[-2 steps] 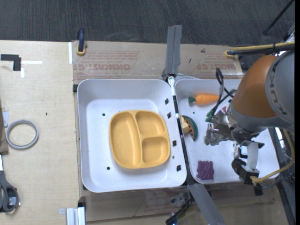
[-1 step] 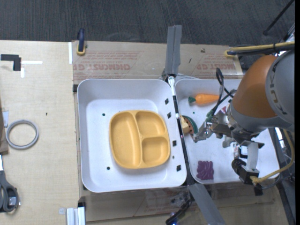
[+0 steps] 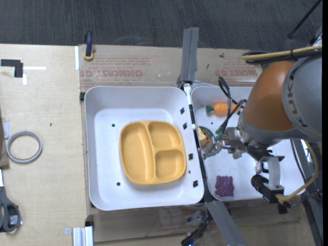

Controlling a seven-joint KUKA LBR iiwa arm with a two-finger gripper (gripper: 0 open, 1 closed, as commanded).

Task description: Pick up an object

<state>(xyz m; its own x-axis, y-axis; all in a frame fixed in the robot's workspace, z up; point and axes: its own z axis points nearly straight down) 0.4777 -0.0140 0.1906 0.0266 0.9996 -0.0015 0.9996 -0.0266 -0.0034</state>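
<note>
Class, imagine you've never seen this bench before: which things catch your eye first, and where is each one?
The yellow divided tray stands out first, lying in the middle of the left bin. Next is the arm with its orange band, reaching over the right bin. There, a purple object lies near the front edge and a small orange one near the back.

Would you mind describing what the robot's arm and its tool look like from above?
The arm is made of rounded grey segments, with a broad, glossy orange band above the wrist. Dark lettering runs along the grey shell beside that band. Below the band sits the tool, a cluster of metal and black parts. Thin black cables loop around the wrist, and a yellow hose runs across the top of the arm.
</note>
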